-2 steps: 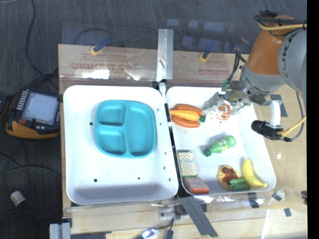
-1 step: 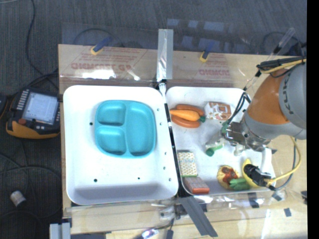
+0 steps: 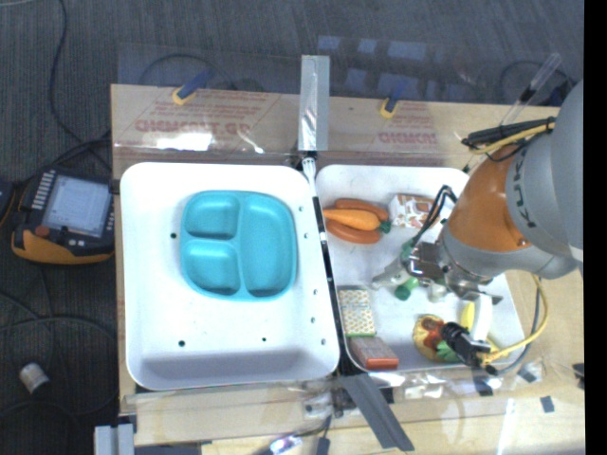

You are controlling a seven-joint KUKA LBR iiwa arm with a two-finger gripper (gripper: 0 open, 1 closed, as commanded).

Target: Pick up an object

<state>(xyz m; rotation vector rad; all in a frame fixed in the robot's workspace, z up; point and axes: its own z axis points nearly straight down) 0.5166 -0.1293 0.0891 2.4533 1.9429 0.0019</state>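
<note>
The right bin (image 3: 379,174) holds several small items. An orange carrot (image 3: 353,224) with a green top lies at its far left, and a small white and red box (image 3: 411,210) sits beside it. A checkered pad (image 3: 357,311) and a red block (image 3: 380,354) lie along the near left wall. A colourful toy (image 3: 432,335) and a yellow and white piece (image 3: 471,317) rest near the front right. My gripper (image 3: 414,269) is low in the middle of this bin, right over a small green piece (image 3: 404,290). The wrist with its orange band (image 3: 479,214) covers the bin's right part.
The left bin (image 3: 152,349) bears a blue divided plate (image 3: 237,243). A metal divider post (image 3: 314,102) stands between the bins at the back. A handheld pendant (image 3: 66,216) and cables lie on the floor to the left. A yellow cable (image 3: 531,335) loops by the wrist.
</note>
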